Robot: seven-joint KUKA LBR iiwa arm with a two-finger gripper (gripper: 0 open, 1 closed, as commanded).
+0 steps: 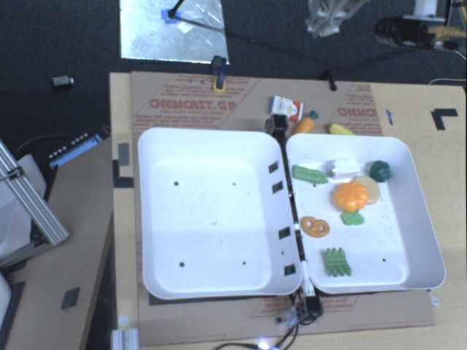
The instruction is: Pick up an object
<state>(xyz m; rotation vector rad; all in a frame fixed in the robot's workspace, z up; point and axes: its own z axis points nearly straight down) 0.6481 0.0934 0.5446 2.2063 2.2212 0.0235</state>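
The right bin (416, 195) holds several toy foods: an orange pumpkin (351, 195) beside a pale disc (371, 189), a green pod (309, 173), a white block (343, 168), a dark green broccoli (379, 170), a small green leaf piece (353, 218), a brown pretzel (315, 227) and a ridged green piece (336, 261). My gripper (330, 13) hangs blurred at the top of the view, high above the bench and well behind the right bin, with nothing seen in it.
The left bin (157, 195) lies beside the right one. Behind the bins on the cardboard rest a carrot (305, 125), a yellow piece (340, 130) and a small box (286, 107). A yellow clamp (219, 77) and a metal sheet (157, 28) are at the back left.
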